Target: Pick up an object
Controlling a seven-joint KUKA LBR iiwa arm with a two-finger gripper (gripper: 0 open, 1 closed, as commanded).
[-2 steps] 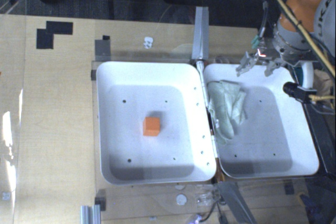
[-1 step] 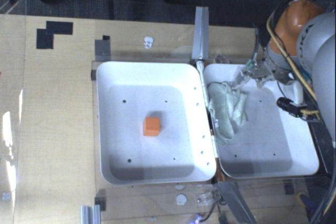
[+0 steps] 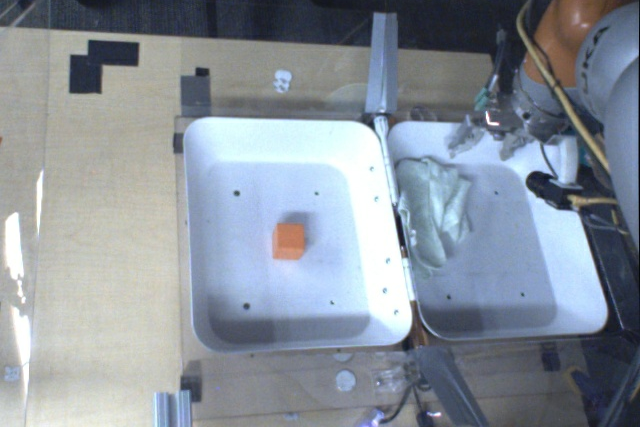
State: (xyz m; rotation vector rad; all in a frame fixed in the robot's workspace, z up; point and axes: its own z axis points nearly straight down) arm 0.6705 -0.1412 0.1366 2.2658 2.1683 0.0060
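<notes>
A small orange cube lies near the middle of the left white bin. A crumpled pale grey-green cloth rests against the left wall of the right white bin. My gripper hangs over the far edge of the right bin, up and to the right of the cloth and apart from it. Its two fingers are spread, so it is open with nothing between them.
A metal divider post stands at the back between the bins. The grey arm with its orange band and cables comes in at the upper right. Black tape marks lie on the wooden bench at the left.
</notes>
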